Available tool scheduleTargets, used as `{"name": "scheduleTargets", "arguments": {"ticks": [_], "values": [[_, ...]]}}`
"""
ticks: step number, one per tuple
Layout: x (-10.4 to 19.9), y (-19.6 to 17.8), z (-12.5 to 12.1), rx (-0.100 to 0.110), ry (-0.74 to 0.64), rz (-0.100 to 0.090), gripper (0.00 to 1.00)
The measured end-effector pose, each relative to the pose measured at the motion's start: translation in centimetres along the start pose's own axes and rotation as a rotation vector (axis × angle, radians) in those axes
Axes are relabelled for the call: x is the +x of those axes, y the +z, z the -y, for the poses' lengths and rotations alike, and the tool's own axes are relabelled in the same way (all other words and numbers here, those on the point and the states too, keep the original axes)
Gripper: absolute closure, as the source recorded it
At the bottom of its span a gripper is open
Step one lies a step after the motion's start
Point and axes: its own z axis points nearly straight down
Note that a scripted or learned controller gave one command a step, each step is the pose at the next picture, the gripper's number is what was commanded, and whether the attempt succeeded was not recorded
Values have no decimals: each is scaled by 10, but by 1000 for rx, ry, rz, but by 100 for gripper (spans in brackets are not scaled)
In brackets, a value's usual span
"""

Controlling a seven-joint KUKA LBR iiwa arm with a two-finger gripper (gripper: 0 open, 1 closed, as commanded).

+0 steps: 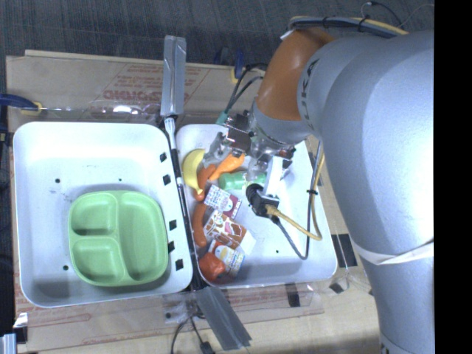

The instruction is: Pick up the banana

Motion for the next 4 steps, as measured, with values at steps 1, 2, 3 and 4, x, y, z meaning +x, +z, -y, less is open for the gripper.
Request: {"name": "scheduleTargets", "arguments": {"ticks": [1, 2, 3, 4], "values": [[-30, -38, -40, -3, 51, -2, 0], [42, -1, -49, -1, 428, -2, 0], [33, 8, -15, 1, 155, -1, 0], [-30, 8, 2, 1, 287, -1, 0]]}}
